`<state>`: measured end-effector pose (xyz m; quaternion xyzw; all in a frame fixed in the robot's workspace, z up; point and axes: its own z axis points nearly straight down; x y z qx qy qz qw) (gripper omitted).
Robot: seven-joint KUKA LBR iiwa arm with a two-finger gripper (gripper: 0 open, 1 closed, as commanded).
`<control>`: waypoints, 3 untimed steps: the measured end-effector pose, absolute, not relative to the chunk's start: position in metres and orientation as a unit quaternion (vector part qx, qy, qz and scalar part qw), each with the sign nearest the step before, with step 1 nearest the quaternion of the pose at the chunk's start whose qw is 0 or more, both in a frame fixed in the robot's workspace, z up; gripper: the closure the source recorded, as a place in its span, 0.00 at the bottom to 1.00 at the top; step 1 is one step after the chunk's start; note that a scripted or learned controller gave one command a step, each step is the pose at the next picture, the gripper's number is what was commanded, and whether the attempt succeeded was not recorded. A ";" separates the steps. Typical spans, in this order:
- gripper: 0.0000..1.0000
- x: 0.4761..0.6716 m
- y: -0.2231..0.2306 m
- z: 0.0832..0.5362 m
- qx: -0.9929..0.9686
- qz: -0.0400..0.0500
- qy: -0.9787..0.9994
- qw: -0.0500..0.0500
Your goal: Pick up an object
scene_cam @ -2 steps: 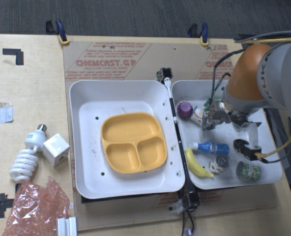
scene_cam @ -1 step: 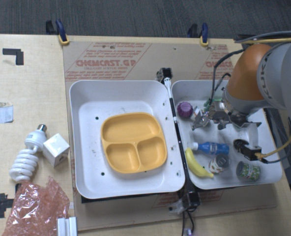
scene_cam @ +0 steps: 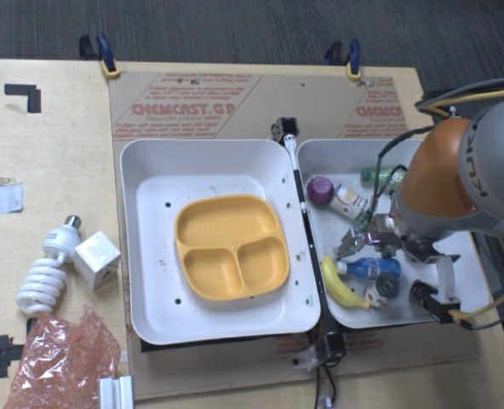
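The right bin [scene_cam: 320, 156] holds several small objects: a purple cup [scene_cam: 320, 191], a white bottle [scene_cam: 351, 201], a green bottle [scene_cam: 376, 176], a yellow banana [scene_cam: 339, 283], a blue bottle [scene_cam: 371, 268] and a dark round piece [scene_cam: 386, 287]. My gripper [scene_cam: 355, 243] hangs low over the middle of this bin, just above the blue bottle and right of the banana's upper end. The arm's orange band [scene_cam: 435, 177] and grey wrist hide the bin's right part. I see nothing clearly lifted.
The left bin [scene_cam: 141, 228] holds a yellow divided plate [scene_cam: 232, 247]. On the bench to the left lie a spiral light bulb [scene_cam: 46, 273], a white cube [scene_cam: 97, 258] and a crumpled pink bag [scene_cam: 60, 366]. Cables run along the right bin's right side.
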<state>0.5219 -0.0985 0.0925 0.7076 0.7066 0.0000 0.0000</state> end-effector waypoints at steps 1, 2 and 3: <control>1.00 0.523 -0.099 0.102 0.708 0.001 0.706 0.001; 1.00 0.478 -0.203 0.163 0.707 0.000 0.707 0.001; 0.00 0.478 -0.203 0.163 0.707 0.000 0.707 0.002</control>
